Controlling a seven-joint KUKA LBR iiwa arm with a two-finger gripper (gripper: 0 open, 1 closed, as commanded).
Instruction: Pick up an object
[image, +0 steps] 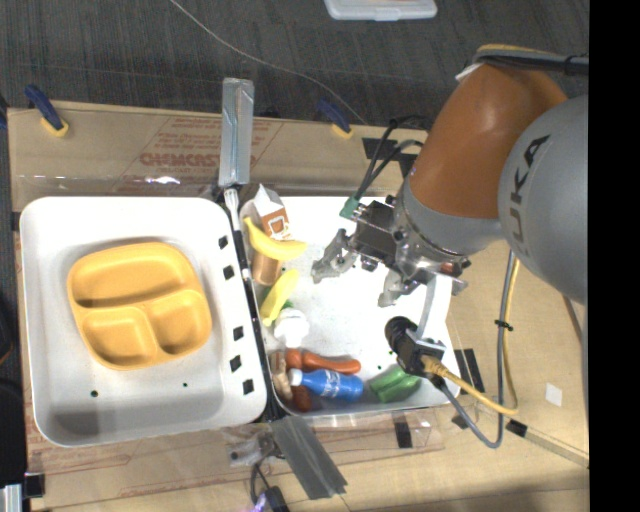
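Your gripper (362, 275) hangs over the bare middle of the right bin (330, 212), fingers spread and apparently empty, so you're at the approach step; next, shift toward the banana (272, 243) at the bin's left wall and descend.

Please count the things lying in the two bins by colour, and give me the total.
Yellow: 3: tray, banana, second banana
Blue: 1: bottle
Green: 1: pepper
White: 1: ball
Brown and white: 1: carton
Total: 7 that I can tell apart
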